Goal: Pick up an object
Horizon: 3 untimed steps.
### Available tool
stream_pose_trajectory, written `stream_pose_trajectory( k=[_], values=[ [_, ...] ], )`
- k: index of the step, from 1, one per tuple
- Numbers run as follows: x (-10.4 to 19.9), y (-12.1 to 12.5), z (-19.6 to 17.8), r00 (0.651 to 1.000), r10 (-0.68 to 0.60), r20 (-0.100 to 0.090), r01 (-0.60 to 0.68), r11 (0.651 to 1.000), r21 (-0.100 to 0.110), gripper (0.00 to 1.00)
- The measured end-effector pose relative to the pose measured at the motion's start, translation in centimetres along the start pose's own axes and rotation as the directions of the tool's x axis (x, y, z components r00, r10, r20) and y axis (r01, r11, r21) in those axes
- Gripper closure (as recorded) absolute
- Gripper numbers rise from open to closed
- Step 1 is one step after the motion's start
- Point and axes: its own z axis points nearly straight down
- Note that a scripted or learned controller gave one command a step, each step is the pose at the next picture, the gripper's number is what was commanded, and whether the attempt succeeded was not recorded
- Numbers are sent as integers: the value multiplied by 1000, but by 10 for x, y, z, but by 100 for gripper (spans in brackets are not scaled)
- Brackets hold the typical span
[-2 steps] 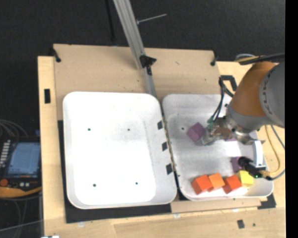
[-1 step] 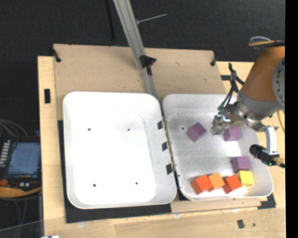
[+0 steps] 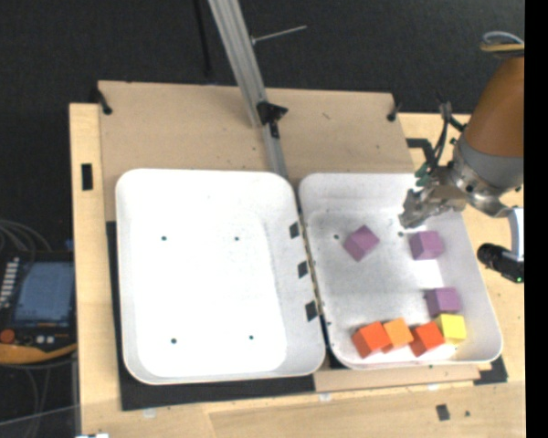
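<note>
Orange blocks (image 3: 384,336) line right bin (image 3: 321,199) front wall; pincer (image 3: 418,210) above, state unclear; dark floor.

Even overhead light, soft shadows, slightly blurry

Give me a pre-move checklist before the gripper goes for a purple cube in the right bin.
1. Gripper over the right bin: ok.
2. Nearest purple cube just below it, apart from other blocks: ok.
3. Finger opening: cannot tell.
4. Nothing held yet: cannot tell.
5. Other purple cube lies clear, a fallback: ok.
6. Orange blocks clustered at the near wall, out of the path: ok.
</note>
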Motion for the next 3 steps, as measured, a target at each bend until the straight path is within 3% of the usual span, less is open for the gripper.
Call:
stream_pose_trajectory(
  k=[1, 3],
  values=[
    [-1, 1, -24, 1000, -1, -1, 1, 1000, 4, 100],
    [98, -31, -38, 1000, -3, -4, 3, 1000, 8, 100]
  ],
)
